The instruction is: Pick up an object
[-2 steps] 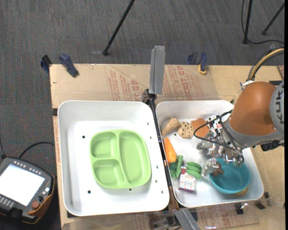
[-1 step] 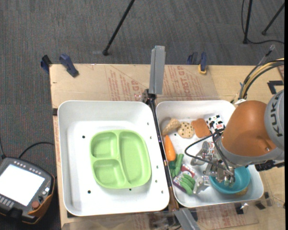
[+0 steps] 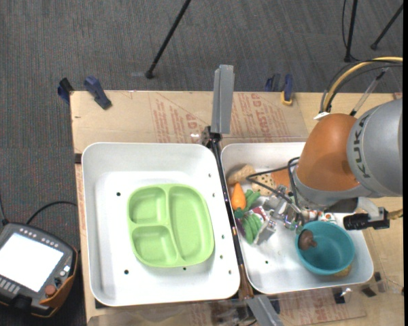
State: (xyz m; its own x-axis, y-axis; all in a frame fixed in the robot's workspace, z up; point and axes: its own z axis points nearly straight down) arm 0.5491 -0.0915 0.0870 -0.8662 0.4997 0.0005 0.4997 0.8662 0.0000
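Arm point(image 3: 357, 156) reaching in from right, claw point(image 3: 270, 224) lowered.

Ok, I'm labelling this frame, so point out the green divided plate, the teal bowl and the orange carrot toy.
green divided plate point(image 3: 170, 224): camera view, centre ridge.
teal bowl point(image 3: 334, 250): camera view, inner wall.
orange carrot toy point(image 3: 238, 196): camera view, mid body.

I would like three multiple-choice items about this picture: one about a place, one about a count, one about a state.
1. Where does the green divided plate lie?
A. in the left bin
B. in the right bin
C. on the floor

2. How many compartments does the plate have?
A. two
B. three
C. five

3. How does the teal bowl stand?
A. upside down
B. on its side
C. upright, opening upward

Answers: 1 A, the plate rests on the floor of the left bin. 2 B, ridges split it into three sections. 3 C, its inside shows, with a small brown thing in it.
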